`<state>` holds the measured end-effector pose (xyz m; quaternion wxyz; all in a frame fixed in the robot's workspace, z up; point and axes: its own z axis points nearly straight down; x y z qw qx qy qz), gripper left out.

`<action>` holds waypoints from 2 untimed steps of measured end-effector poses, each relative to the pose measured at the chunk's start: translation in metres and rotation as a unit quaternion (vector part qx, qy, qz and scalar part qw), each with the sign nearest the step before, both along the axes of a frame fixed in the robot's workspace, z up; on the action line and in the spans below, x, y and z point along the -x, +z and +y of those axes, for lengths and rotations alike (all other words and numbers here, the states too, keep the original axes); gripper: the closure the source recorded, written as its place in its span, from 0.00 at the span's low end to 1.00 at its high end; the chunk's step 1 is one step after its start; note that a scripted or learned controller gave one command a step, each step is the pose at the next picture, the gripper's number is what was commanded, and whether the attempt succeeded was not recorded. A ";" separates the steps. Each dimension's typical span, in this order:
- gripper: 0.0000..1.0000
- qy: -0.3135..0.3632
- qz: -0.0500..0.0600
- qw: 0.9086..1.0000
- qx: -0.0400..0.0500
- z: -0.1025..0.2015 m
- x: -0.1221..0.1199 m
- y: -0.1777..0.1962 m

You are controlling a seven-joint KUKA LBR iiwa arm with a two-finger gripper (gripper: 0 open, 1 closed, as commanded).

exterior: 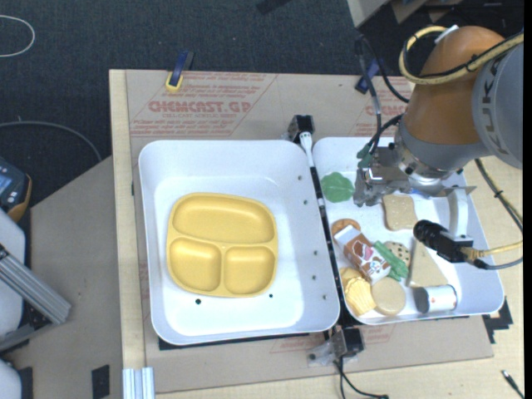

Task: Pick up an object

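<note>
A brown board bench top [241, 98], printed with red lettering, lies on a dark grey carpeted floor [125, 15] that runs along its far and left sides. A yellow-and-blue clamp [177, 71] grips the board's far edge near its left corner, and thin cables [25, 36] loop over the carpet to the left of the board. Off the board's near left corner stands a pale metal rail [33, 289].

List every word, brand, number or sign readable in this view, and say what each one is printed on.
"CHEMCAST GP", in red, repeated in diagonal rows on the brown protective sheet covering the bench; the row above the left bin is the only clear one.
Further red print on the same sheet near the right bin: partly hidden by the arm, too broken to read.
Red and white snack packet in the right bin: markings too small and blurred to read.
</note>
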<state>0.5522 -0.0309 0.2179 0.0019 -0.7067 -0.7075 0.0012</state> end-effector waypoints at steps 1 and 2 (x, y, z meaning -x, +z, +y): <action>1.00 -0.001 -0.003 1.000 0.001 -0.016 0.006 0.012; 1.00 0.000 0.000 1.000 0.000 -0.004 0.008 -0.004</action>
